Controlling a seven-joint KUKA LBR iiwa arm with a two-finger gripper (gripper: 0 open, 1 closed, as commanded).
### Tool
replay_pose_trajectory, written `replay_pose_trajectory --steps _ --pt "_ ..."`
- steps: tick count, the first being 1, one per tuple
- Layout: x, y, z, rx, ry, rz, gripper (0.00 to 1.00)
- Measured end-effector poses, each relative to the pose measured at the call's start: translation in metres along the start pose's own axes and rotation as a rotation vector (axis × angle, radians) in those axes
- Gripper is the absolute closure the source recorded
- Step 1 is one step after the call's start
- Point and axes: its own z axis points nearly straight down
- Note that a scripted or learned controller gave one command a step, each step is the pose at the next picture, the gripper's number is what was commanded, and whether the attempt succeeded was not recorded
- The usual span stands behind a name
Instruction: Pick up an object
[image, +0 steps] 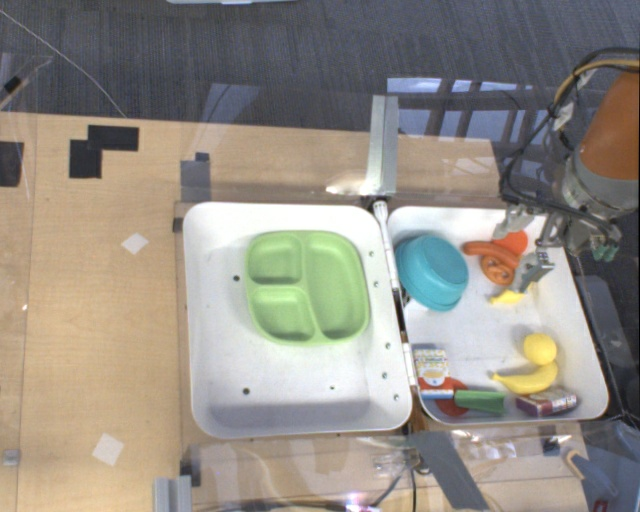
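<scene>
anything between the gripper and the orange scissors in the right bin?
Nothing visible. The gripper hangs over the right bin's far corner, right beside the orange scissors. The blue bowl sits on the scissors' other side, away from the gripper.

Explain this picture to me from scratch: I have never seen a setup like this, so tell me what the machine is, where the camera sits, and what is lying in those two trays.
The camera sits above the bench and looks down at a slant. The machine entering from the right is a robot arm, grey with an orange band, ending in a two-finger gripper. Its job is to pick up an object.

Two shallow white bins sit side by side. The left bin holds a green divided plate. The right bin holds a blue bowl, an orange toy, a lemon, a banana, a green block, a small carton and a dark packet.

The gripper hovers at the orange toy and a small yellow piece; nothing is visibly between its fingers.
</scene>
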Motion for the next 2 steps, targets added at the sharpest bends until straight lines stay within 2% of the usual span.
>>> replay_pose_trajectory --steps 1,2 --pt "-0.032 0.006 0.128 -0.002 0.003 -0.145 0.0" --pt "-0.027 0.03 0.13 0.004 -0.008 -0.145 0.0"
